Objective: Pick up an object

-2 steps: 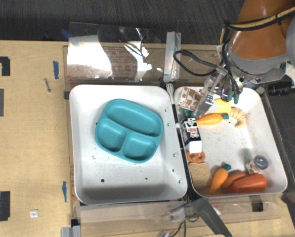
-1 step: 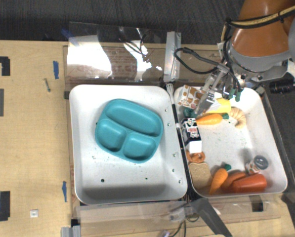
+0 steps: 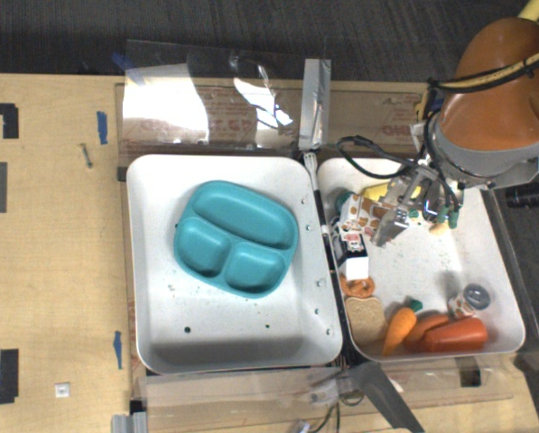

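Several small objects are lying in the right-hand shallow white bin (image 3: pixel 499 269), any of which could serve as the thing to be picked. An orange carrot-shaped toy (image 3: pixel 397 326) is lying near the bin's lower edge, touching a red-orange elongated toy (image 3: pixel 451 334) just to its right. A small grey round-capped object (image 3: pixel 473 297) is sitting just above the red-orange toy. A tan bread-slice-shaped piece (image 3: pixel 365 317) is resting at the bin's lower left corner, with a small orange pretzel-like ring (image 3: pixel 359 286) just above it and a small white block (image 3: pixel 356 267) above that. A small printed carton in brown and white (image 3: pixel 359 215) is standing against the bin's left wall, and a yellow object (image 3: pixel 375 191) is showing partly behind the tool.

The two-finger gripper (image 3: pixel 397 213) is hanging over the upper left part of this bin, near the carton. Whether its parts are open or closed cannot be told, and nothing can be seen held. The grey arm with its orange band (image 3: pixel 499 79) is entering from the upper right of the frame.

The left-hand shallow white bin (image 3: pixel 152 269) is holding a teal three-compartment plastic tray (image 3: pixel 236 236), lying tilted at its centre. Both bins are resting on the tan wooden worktop (image 3: pixel 43 269).
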Controlling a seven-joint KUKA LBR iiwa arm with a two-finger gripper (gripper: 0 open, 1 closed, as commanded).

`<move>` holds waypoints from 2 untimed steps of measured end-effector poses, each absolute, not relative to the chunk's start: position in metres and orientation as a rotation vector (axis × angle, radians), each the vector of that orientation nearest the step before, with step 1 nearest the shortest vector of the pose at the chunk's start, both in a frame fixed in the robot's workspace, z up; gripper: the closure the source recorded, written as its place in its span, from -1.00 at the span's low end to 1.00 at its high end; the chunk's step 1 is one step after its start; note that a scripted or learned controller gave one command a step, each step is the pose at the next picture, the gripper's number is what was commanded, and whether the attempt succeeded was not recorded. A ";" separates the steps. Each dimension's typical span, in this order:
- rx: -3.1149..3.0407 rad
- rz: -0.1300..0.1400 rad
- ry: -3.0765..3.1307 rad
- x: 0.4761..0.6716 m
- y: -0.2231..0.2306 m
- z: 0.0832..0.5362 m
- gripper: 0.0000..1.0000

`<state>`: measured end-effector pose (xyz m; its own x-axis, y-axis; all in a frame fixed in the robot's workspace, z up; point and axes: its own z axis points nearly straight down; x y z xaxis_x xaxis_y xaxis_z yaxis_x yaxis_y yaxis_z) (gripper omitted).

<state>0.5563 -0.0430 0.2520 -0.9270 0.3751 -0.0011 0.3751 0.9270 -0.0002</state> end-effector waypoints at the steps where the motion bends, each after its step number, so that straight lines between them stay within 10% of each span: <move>1: 0.534 0.002 3.098 0.606 0.008 0.182 1.00; 2: 0.730 0.001 3.053 0.533 -0.032 0.185 1.00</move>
<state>0.5330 -0.0322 0.1850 -0.8917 0.4526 -0.0023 0.4526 0.8917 0.0012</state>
